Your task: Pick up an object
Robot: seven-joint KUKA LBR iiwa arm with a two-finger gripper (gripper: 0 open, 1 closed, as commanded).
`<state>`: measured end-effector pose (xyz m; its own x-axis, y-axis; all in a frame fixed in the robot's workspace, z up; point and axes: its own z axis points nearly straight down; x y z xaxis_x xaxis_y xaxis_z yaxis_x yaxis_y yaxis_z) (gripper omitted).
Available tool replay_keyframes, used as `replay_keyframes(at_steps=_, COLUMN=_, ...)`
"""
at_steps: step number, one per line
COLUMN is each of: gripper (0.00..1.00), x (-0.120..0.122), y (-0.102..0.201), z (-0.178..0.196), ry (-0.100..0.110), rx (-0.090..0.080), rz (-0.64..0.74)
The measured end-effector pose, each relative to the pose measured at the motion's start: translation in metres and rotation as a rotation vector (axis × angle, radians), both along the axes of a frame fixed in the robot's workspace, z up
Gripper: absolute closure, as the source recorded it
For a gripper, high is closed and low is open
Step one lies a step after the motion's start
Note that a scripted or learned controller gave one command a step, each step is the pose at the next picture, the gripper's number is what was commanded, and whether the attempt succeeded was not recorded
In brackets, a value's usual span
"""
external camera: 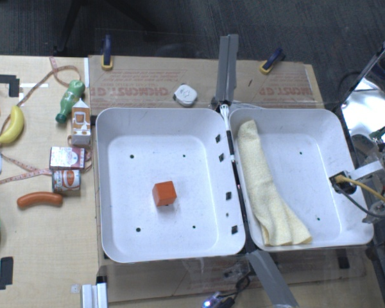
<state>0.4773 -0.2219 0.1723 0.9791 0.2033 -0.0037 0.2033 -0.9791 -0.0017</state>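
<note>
A small orange-red cube rests on the floor of the left white bin, a little below its middle. A pale yellow cloth lies stretched along the left side of the right white bin, from its top to its bottom edge.
On the wooden bench left of the bins lie a banana, a green bottle, a small carton, a can, a sausage and a measuring tape. A grey divider post stands between the bins. Cables and fittings sit at the right edge.
</note>
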Motion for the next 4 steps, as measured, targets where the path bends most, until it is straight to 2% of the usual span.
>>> replay_keyframes(at_steps=1, gripper=1.0, x=0.0, y=0.0, z=0.008, ry=0.004, rx=0.001, rz=0.005)
replay_keyframes(at_steps=2, gripper=1.0, x=0.0, y=0.065, z=0.066, ry=0.0, rx=-0.001, rz=0.019)
replay_keyframes(at_steps=3, gripper=1.0, x=0.001, y=0.114, z=0.099, ry=0.0, rx=-0.002, rz=0.006)
replay_keyframes(at_steps=4, gripper=1.0, x=0.001, y=0.113, z=0.107, ry=0.004, rx=-0.003, rz=0.011)
